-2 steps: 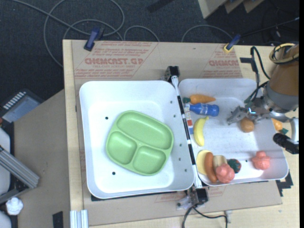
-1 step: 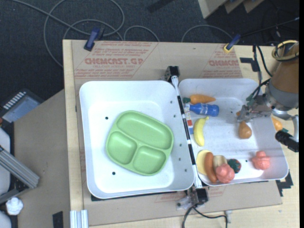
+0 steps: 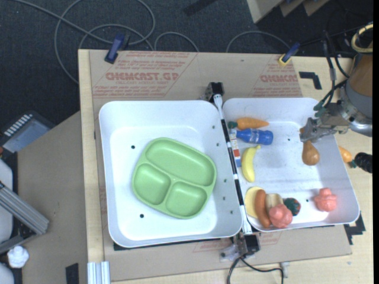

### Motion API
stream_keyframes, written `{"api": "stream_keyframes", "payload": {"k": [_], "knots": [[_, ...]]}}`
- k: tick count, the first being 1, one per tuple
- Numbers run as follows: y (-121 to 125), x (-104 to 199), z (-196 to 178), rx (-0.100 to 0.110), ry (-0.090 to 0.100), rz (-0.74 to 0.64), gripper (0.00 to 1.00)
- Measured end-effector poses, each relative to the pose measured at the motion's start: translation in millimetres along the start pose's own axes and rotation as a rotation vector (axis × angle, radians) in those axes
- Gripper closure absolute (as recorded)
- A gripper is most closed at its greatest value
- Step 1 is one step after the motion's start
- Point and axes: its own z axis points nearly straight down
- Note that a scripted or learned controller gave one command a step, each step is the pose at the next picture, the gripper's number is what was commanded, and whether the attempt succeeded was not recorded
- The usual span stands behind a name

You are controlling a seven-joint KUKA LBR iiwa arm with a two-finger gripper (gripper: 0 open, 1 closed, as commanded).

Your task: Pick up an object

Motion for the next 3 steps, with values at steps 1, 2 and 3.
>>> {"api": "stream_keyframes", "payload": {"k": [1, 2, 3], "knots": [[18, 38, -24, 0.001, 0.0, 0.0, 1.0], [73, 75, -11, 0.001, 0.001, 0.0, 1.0], [66, 115, -5, 0.005, 0.002, 0.0, 1.0]]}}
